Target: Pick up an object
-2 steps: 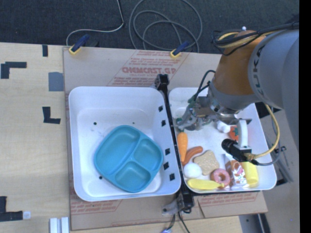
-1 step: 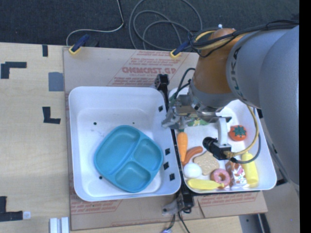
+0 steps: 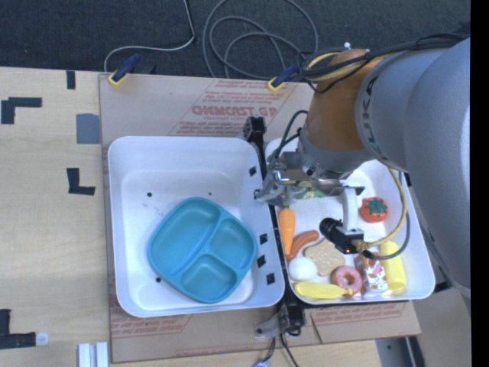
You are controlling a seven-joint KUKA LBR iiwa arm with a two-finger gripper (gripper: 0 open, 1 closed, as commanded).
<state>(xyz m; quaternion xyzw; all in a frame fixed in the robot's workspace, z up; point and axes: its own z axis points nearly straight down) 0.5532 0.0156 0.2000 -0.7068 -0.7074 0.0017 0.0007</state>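
Two-finger gripper (image 3: 284, 192) hovering over orange plastic carrot (image 3: 286, 228) in the crowded right white bin (image 3: 422, 277) | grip state: cannot tell | risk: crowding toys deflecting the grasp, gripper coming up empty.

Two bins stand side by side on the bench. The left bin (image 3: 122, 167) holds a divided plate (image 3: 202, 248). In the right bin (image 3: 420, 277) lie a carrot (image 3: 286, 228), an egg (image 3: 302, 267), a donut (image 3: 349, 278) and a tomato (image 3: 374, 209).

Bright, even overhead light; the white bins (image 3: 122, 167) glare slightly, shadows are soft, and the whole frame is a little blurry and grainy
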